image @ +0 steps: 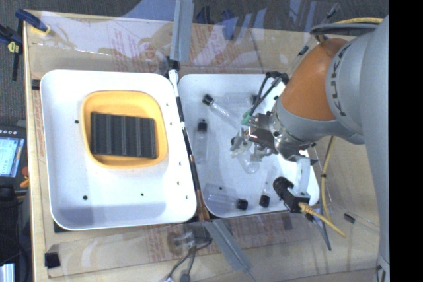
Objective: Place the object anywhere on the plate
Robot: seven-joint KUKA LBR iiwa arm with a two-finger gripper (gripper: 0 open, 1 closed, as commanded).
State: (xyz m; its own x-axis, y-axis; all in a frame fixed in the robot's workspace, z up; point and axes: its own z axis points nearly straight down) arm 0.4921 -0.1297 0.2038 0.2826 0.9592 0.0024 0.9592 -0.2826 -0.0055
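A yellow plate [123, 101] with a dark ribbed middle lies in the left white bin [66, 188]. The right white bin [218, 162] holds several small things: a clear tube with a black cap [213, 105] at the back left, a small black piece [201, 125] below it, and two black caps [242, 205] near the front wall. My gripper [246, 142] hangs low over the middle of the right bin. Something clear and glassy [250, 160] sits just below its tip; whether it is held is unclear.
The grey arm with its orange band [317, 86] covers the right side of the right bin. A raised divider [185, 142] runs between the two bins. Another clear piece [218, 195] lies at the right bin's front left.
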